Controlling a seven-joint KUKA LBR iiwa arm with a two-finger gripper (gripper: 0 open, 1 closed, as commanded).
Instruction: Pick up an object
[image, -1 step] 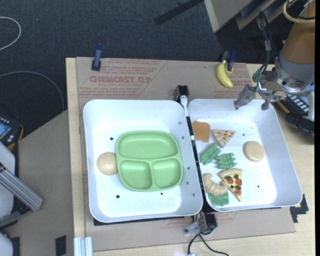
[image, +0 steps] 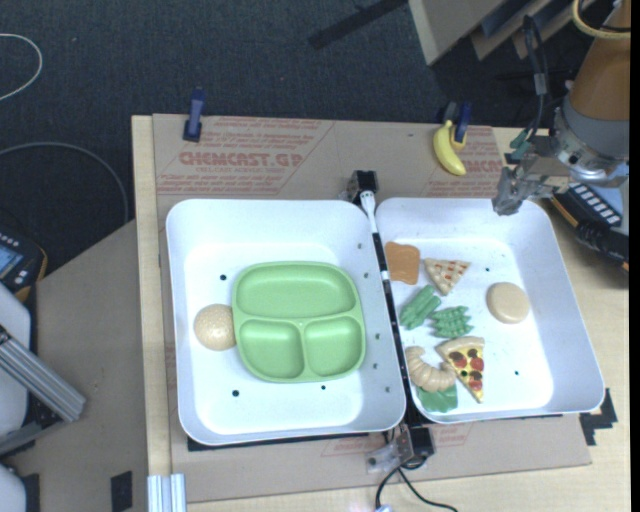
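Note:
My gripper hangs over the far right rim of the right bin, with nothing seen between its fingers. In that bin lie an orange toast square, a small pizza wedge, a tan round cookie, green bean pods, a green leafy piece, a pepperoni pizza slice and a tan croissant on a green leaf. The objects all rest well below and left of the gripper.
The left bin holds a green divided tray and a tan round bun beside it. A yellow banana lies on the cardboard behind the right bin. Blue clamps stand at the board's far edge.

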